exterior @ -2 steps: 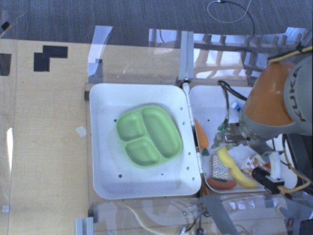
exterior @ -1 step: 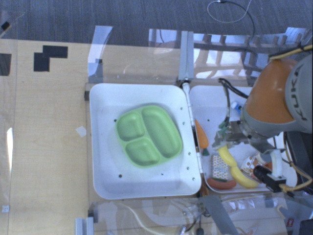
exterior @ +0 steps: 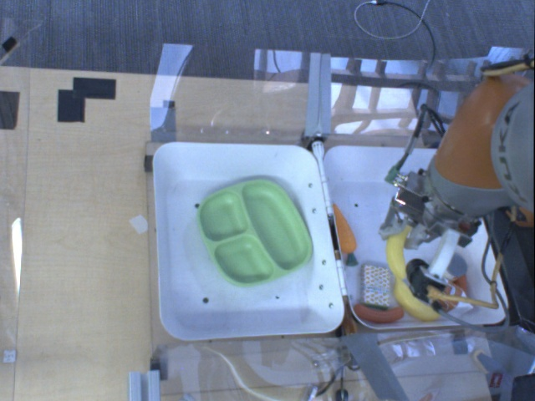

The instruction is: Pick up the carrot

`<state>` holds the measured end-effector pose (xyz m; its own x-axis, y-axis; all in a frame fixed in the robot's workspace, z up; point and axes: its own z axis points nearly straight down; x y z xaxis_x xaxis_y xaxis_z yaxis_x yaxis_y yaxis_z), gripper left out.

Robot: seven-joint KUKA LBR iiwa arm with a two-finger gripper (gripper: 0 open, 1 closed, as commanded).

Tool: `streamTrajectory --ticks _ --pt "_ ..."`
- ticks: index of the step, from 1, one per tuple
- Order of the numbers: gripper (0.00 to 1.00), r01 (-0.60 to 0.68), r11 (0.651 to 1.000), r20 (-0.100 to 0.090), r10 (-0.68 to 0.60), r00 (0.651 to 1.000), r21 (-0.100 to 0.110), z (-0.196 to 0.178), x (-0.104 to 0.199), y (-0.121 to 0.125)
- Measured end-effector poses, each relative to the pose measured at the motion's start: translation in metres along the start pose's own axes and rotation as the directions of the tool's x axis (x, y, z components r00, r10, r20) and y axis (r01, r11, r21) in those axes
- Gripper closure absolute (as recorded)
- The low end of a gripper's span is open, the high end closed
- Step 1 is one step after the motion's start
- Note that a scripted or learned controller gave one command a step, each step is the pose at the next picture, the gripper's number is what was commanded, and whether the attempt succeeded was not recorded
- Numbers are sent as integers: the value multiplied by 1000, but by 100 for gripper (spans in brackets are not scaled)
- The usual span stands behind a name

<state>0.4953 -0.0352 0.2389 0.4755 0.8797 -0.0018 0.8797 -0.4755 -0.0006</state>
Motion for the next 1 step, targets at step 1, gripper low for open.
streamTrajectory --ticks 1 --pt "100 35 999 -1 -35 999 1 27 17 -17"
